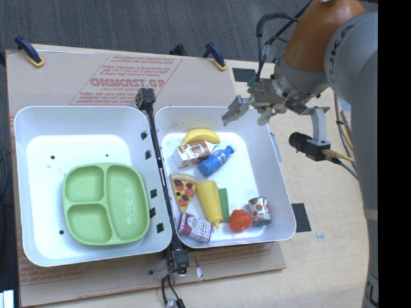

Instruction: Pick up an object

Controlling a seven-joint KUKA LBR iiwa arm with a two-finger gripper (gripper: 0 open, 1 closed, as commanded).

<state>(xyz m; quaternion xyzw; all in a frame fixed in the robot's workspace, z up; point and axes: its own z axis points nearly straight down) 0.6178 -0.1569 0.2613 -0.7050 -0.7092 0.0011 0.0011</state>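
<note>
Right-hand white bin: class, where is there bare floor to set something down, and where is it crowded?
The right-hand shallow white bin has bare floor along its right side, between the blue plastic bottle and the small printed tin can. Its left half, down to the near wall, is crowded.

Two bins side by side on the tabletop, the arm over the right one's far edge.

The left bin (32, 140) holds a divided tray (106, 204); the right bin (266, 172) holds a banana (201, 135) at the back, a carton (192, 151) and bottle (215, 161) just before it, a pizza slice (184, 190) left, a can (259, 210) near the right front corner; the gripper (253, 111) hangs above the back rim.
</note>
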